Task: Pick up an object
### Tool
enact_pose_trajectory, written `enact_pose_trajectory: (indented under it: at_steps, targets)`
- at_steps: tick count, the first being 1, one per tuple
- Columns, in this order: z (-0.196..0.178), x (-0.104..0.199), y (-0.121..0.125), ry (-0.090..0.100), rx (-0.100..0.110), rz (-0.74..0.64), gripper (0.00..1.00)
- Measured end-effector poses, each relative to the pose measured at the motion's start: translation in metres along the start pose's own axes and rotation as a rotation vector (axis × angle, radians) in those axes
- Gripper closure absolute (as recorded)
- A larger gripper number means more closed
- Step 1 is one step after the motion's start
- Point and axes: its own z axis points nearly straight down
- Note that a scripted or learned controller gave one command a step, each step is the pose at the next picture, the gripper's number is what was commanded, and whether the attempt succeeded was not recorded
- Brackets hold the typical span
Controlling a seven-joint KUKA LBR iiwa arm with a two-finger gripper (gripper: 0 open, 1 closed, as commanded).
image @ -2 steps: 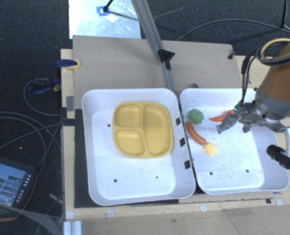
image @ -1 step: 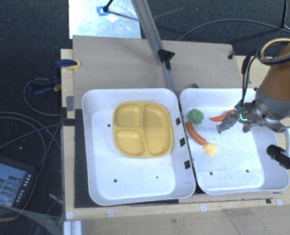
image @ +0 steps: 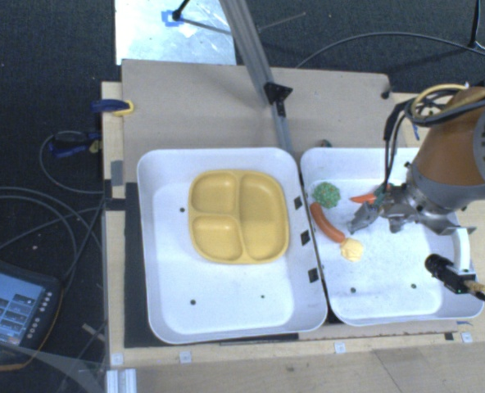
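The right bin [image: 390,293] holds several small food toys. A green broccoli piece [image: 326,193] lies at its upper left. Below that are a red-orange sausage [image: 327,223] and a yellow lump [image: 351,250]. A small orange carrot [image: 363,197] lies just right of the broccoli. My gripper [image: 364,218] reaches in from the right and hangs low over the bin, just below the carrot and right of the sausage. Nothing is visibly held in it.
A yellow divided plate [image: 238,217] lies in the left bin [image: 169,285]. A slanted metal pole [image: 255,47] crosses the bench above the bins. Cables run over my wrist at the right, and a black fitting [image: 446,273] sits by the right bin's rim.
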Motion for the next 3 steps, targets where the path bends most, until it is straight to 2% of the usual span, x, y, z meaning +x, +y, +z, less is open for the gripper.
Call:
enact_pose_trajectory:
  at_steps: [1, 2, 3]
  targets:
    - [0.048, 0.007, 0.007, 0.0, -0.001, -0.001, 0.0]
    - [0.066, 0.007, 0.007, -0.001, -0.002, 0.001, 0.0]
    - [0.055, 0.007, 0.008, 0.0, -0.006, 0.001, 1.0]
